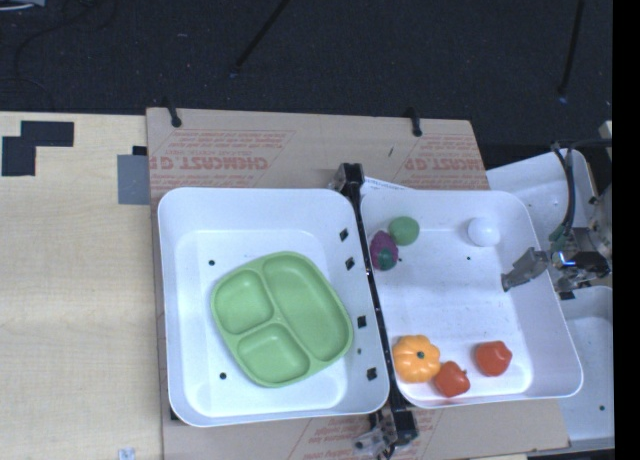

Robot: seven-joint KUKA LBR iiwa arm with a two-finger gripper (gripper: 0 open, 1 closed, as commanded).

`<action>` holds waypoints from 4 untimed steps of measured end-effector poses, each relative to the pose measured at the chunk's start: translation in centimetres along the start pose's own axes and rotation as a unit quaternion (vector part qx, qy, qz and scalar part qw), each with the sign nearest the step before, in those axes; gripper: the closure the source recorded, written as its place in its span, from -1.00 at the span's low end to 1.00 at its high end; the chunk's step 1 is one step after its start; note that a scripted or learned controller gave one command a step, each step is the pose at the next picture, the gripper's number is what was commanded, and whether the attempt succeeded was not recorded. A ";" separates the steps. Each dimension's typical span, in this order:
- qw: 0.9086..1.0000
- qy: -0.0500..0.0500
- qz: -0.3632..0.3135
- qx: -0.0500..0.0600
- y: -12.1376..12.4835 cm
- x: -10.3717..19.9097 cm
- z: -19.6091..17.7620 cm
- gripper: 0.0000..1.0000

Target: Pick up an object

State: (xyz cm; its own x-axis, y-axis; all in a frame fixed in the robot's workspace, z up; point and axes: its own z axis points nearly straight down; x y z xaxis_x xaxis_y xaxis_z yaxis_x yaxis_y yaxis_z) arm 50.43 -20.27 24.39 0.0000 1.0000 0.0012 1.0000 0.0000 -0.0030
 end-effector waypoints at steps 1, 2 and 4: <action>1.000 0.001 0.000 0.003 -0.4 0.2 6.4 -1.00; 1.000 0.001 0.000 0.002 -1.0 0.2 12.6 -1.00; 1.000 0.000 0.002 -0.001 -0.9 0.2 14.5 1.00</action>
State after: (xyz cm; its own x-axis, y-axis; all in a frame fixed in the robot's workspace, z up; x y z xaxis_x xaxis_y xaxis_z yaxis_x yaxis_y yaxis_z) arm 49.45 -20.04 9.89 0.0033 1.0000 0.0015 1.0000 -0.0033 -0.0005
